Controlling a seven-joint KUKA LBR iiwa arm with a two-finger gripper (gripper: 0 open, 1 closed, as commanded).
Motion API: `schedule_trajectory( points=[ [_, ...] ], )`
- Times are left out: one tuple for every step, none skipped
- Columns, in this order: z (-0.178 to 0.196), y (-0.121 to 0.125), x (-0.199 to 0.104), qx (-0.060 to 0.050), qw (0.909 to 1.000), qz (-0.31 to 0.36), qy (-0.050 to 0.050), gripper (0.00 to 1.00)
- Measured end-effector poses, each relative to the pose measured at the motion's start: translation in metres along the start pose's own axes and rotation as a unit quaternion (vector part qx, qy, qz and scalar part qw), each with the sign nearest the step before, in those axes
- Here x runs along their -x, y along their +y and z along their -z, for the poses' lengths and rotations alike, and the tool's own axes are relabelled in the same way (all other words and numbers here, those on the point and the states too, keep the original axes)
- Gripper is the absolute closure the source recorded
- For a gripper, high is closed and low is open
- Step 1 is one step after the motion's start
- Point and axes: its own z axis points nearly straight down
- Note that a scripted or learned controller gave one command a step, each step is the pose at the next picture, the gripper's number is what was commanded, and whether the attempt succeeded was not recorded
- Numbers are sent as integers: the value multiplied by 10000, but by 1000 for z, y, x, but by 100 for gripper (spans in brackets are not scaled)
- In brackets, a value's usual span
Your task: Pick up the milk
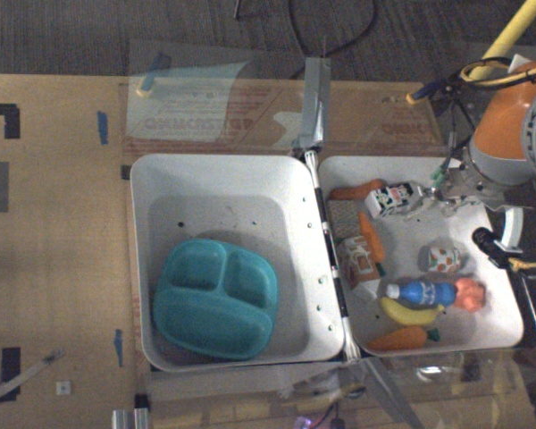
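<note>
The milk (389, 199) is a small white carton with black patches. It lies tilted near the back of the right bin (505, 329), beside an orange sausage-like piece (357, 189). My gripper (422, 203) reaches in from the right, and its tip is right against the carton's right end. The grey wrist and its orange band (509, 132) hang over the bin's right back corner. From this angle I cannot tell whether the carton is between the jaws.
In the right bin there are also a carrot (371, 238), a brown box (358, 260), a spotted grey can (440, 257), a blue bottle (424, 293), a banana (407, 312), a peach ball (470, 295) and a second carrot (402, 338). The left bin (152, 186) holds a teal divided plate (216, 298).
</note>
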Motion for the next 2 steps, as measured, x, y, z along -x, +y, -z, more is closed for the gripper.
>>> schedule_trajectory(
  points=[
    [2, 25, -32, -183, 9988, 462, -41, 0],
    [1, 20, -61, -301, 9917, -1243, -135, 0]
  ],
)
